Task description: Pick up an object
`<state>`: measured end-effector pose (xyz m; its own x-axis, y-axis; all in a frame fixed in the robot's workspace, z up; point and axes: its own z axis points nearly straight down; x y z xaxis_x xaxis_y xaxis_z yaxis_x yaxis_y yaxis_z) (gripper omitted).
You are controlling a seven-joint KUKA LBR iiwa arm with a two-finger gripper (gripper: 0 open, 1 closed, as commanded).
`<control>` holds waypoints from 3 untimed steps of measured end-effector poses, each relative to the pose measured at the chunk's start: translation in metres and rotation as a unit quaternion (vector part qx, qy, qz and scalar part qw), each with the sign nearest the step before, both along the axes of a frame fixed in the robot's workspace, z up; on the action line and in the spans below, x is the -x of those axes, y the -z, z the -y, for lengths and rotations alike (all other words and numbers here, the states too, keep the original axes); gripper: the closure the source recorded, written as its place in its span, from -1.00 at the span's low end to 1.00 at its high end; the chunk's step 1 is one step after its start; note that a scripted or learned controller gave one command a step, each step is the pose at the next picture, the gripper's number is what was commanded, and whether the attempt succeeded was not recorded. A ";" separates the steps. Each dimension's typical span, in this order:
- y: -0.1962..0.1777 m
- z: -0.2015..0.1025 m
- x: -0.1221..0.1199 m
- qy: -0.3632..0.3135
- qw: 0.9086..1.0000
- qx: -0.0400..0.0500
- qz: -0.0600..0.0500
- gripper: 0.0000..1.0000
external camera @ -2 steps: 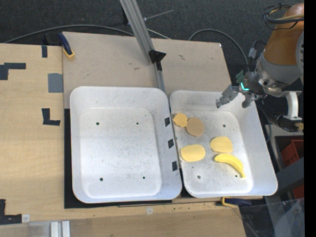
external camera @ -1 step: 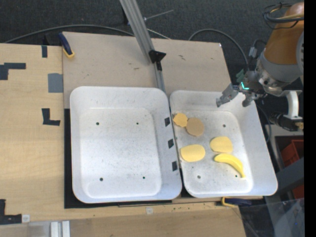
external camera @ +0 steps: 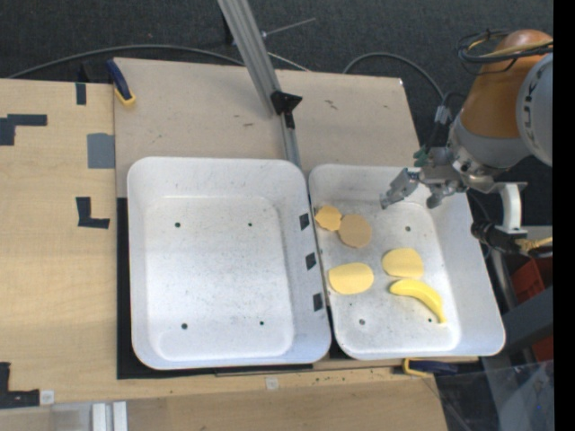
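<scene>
tool [external camera: 415,193]: fingers spreading open, holding nothing, hanging over right bin's [external camera: 476,330] back edge | smooth curved yellow banana [external camera: 420,295] lying near front-right corner

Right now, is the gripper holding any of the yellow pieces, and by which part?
Nothing is held. The two-finger gripper hangs open over the right white bin's far edge, apart from the curved yellow banana piece and the flat yellow pieces.

The gripper [external camera: 415,190] hangs over the far edge of the right bin [external camera: 476,330], its jaws spread apart with nothing between them. In this bin lie a banana [external camera: 420,296] and four flat yellowish pieces; the left bin [external camera: 144,187] stands beside it.
</scene>
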<state>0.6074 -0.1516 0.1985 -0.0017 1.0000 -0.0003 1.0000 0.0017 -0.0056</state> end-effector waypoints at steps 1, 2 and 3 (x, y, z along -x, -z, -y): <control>0.049 0.000 -0.008 0.000 1.000 0.000 0.000 -1.00; 0.095 -0.006 -0.005 0.000 1.000 0.000 0.000 -1.00; 0.082 -0.006 -0.006 -0.001 1.000 0.000 0.001 1.00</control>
